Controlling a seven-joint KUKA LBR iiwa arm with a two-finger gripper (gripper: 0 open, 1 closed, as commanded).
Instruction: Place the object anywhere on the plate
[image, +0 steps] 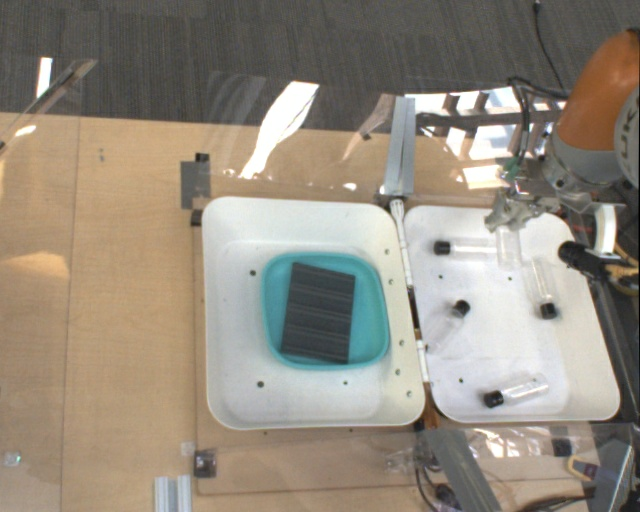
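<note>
End effector (512, 212) over right bin's (590, 400) far edge; grip state unreadable. Risk: clear vials (518, 390) roll, slip. Plate (372, 340) already bears dark block (319, 312), crowding placement.

Dark ribbed block (319, 314) flat on teal plate (374, 318) (left bin (225, 300)).

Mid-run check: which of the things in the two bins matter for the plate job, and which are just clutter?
Job:
teal plate, left bin
dark ridged block lying on it
gripper above right bin

Lying about:
four clear black-capped vials in right bin
</note>
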